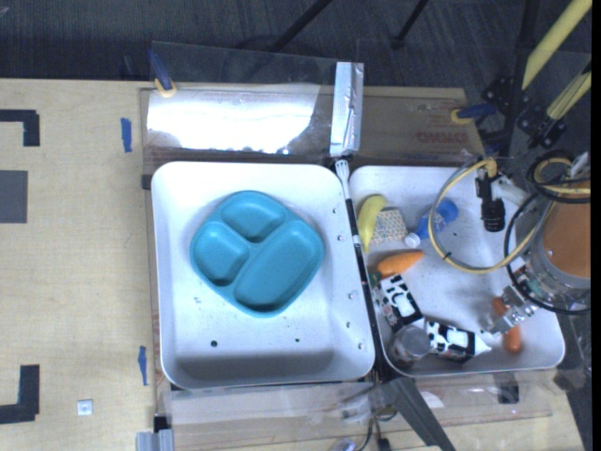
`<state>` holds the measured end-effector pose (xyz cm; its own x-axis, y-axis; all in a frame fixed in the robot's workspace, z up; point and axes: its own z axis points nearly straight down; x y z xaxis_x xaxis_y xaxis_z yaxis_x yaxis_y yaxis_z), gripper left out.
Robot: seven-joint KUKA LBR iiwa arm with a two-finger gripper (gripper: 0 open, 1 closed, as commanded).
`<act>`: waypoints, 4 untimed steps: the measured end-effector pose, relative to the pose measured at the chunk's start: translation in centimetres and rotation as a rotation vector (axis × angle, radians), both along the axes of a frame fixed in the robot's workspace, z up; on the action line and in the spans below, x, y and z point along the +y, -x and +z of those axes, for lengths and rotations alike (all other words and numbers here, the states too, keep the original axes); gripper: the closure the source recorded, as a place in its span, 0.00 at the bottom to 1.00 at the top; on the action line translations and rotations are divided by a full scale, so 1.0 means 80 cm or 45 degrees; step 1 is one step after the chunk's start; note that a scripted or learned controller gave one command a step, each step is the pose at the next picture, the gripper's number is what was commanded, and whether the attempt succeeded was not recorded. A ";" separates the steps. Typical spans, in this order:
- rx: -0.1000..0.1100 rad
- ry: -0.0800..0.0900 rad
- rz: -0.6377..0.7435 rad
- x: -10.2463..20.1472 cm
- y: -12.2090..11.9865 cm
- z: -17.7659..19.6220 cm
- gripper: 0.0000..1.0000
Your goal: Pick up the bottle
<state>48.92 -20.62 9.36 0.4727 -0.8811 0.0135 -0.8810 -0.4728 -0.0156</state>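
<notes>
Camera view: the gripper (507, 310) hangs low at the right bin's (470, 252) right side, finger spread impossible to tell. The bottle (451, 339) lies on its side along the bin's near wall, just left of the gripper.

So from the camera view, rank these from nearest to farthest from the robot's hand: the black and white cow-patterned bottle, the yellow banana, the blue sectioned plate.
Measured from the hand, at the right bin's right side:
1. Black and white cow-patterned bottle, lying along that bin's front edge.
2. Yellow banana, at that bin's back left corner.
3. Blue sectioned plate, in the left bin.
</notes>
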 end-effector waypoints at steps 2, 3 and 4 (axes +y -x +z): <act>0.019 -0.024 0.571 0.017 0.005 -0.005 0.00; 0.016 -0.026 0.809 0.010 -0.005 -0.006 0.00; 0.019 -0.003 1.138 0.007 -0.005 -0.009 0.00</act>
